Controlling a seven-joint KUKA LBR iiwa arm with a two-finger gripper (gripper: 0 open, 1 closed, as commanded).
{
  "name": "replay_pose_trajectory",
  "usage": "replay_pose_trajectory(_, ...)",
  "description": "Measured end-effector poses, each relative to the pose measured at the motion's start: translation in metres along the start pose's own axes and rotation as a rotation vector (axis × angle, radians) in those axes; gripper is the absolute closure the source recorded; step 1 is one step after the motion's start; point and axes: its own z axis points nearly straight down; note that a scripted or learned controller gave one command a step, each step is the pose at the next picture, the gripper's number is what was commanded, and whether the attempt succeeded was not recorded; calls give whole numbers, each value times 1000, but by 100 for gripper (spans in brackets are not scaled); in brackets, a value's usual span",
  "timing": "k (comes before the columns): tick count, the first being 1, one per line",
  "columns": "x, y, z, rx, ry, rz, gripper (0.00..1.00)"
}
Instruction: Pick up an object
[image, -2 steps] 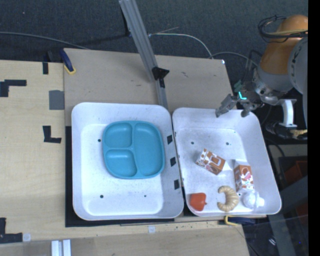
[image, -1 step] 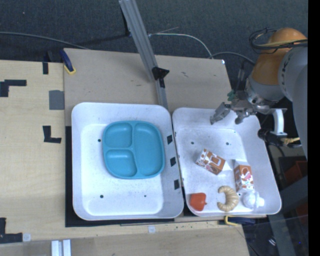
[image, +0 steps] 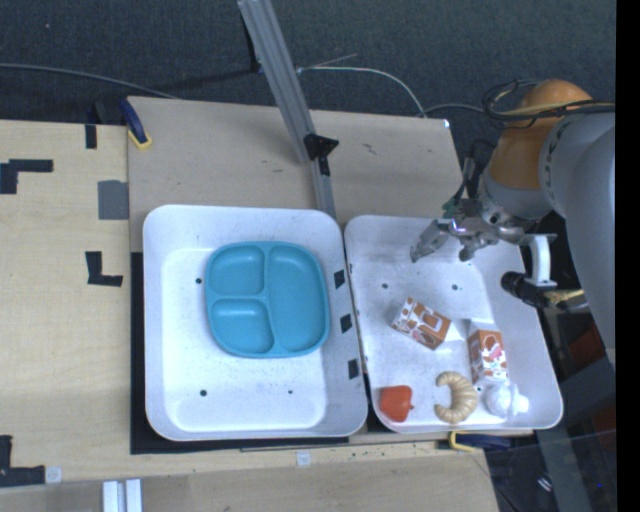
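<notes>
Brown-white carton (image: 421, 323) below spread jaws

Grey arm (image: 590, 190) with an orange band, black cables, and a small metallic hand (image: 446, 244)

Glossy blue plastic plate (image: 267, 300)
</notes>
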Motion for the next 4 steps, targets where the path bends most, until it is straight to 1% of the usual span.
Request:
replay_pose_trajectory(1,1,-1,35,-2,-1,-1,0)
replay_pose_trajectory(2,2,0,22,-4,-2,-2,100)
replay_pose_trajectory(3,3,-6,-22,-9,0,1,100)
replay_pose_trajectory(4,8,2,-70,-10,0,0,100)
